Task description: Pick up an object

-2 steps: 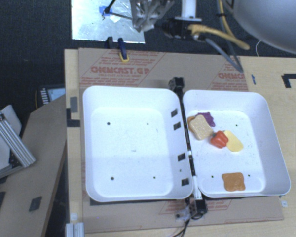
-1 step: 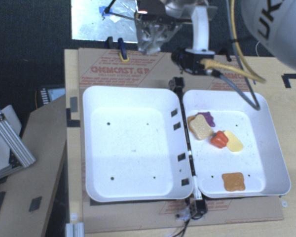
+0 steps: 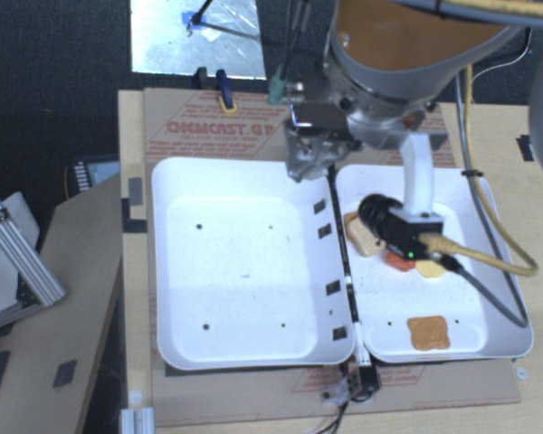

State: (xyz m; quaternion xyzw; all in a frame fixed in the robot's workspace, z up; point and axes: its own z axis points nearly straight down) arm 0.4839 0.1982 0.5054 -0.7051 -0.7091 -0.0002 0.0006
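In the right bin (image 3: 489,319) lie a few small things. A brown square piece (image 3: 428,333) rests flat near the front wall. A tan cracker-like piece (image 3: 359,236) lies close to the divider, partly hidden by the robot's own fittings. A red-orange bit (image 3: 397,261) and a yellow bit (image 3: 431,268) sit side by side in the middle. My gripper (image 3: 309,159) hangs over the back rim where the two bins meet, behind and to the left of those things. Nothing shows in it.
The left bin (image 3: 235,260) stands beside the right one on a cardboard sheet (image 3: 208,127). A blue and yellow clamp (image 3: 224,93) sits at the bench's back edge. The large arm body looms over the back of the right bin.
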